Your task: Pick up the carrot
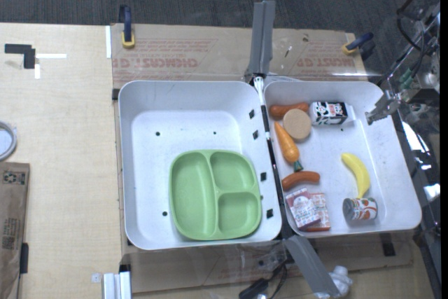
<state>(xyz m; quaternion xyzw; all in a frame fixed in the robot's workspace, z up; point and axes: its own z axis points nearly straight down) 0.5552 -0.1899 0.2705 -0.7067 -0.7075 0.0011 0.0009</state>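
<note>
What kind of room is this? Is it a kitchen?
Probably a robot lab or workshop, not a kitchen. Two white bins sit on a wooden bench with clamps, the food like the carrot and banana looks like toys, and the gripper reaches in.

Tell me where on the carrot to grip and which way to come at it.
Grip the carrot around the middle of its orange body, coming straight down from above with the pincer closing across its width. It lies flat along the right bin's left wall, green end toward the sausage. The tan disc crowds its thick end, so stay a little below that.
</note>
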